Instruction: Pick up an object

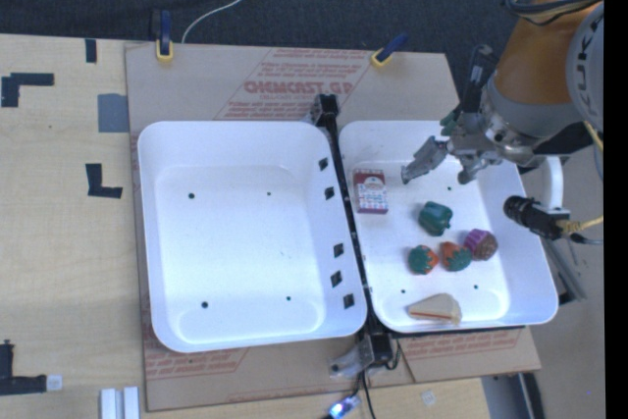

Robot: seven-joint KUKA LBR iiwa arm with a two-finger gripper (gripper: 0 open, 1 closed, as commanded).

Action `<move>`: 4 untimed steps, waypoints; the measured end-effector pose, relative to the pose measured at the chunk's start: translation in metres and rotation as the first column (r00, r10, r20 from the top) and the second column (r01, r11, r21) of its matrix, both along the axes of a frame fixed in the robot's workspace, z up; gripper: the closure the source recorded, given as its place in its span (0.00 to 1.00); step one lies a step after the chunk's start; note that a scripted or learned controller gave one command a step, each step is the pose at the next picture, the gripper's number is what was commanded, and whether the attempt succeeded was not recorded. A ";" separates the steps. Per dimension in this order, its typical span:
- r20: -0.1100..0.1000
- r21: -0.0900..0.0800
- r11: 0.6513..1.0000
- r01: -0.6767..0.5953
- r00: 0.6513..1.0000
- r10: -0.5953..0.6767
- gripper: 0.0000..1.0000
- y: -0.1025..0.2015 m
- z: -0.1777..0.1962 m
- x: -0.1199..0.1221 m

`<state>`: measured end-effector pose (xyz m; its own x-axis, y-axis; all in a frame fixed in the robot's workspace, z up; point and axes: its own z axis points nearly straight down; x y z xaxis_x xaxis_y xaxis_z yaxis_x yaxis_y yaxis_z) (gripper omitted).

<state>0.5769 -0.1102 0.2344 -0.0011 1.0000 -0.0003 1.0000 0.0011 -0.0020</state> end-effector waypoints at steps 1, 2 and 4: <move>-0.008 0.003 1.000 0.000 1.000 0.000 0.00 0.033 -0.053 -0.053; 0.010 -0.004 1.000 0.004 1.000 -0.004 0.00 -0.027 0.025 -0.024; 0.016 -0.009 1.000 0.006 1.000 -0.006 0.00 -0.095 0.043 -0.037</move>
